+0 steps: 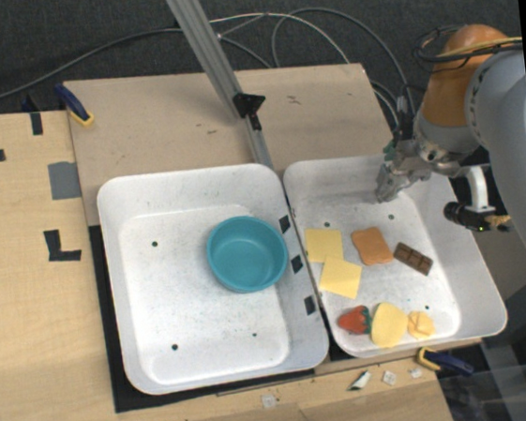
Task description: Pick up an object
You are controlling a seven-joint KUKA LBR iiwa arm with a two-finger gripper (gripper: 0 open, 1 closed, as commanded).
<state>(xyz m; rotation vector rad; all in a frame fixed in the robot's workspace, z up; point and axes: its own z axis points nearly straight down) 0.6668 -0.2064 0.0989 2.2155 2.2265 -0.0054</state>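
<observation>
the gripper (388, 186) hung over the far end of the right bin (465, 323); i couldn't tell its state. the closest food, an orange slab (373, 246), lay nearer and slightly left of it, with a brown bar (413, 258) just beside.

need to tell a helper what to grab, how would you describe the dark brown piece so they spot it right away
Look in the right-hand white bin, the one holding the small food pieces rather than the blue bowl. On its right side, just right of the orange-brown toast piece, lies the chocolate bar. It is the only dark brown item, a small ridged rectangle lying at a slant, while its neighbours are yellow, orange or red.
</observation>
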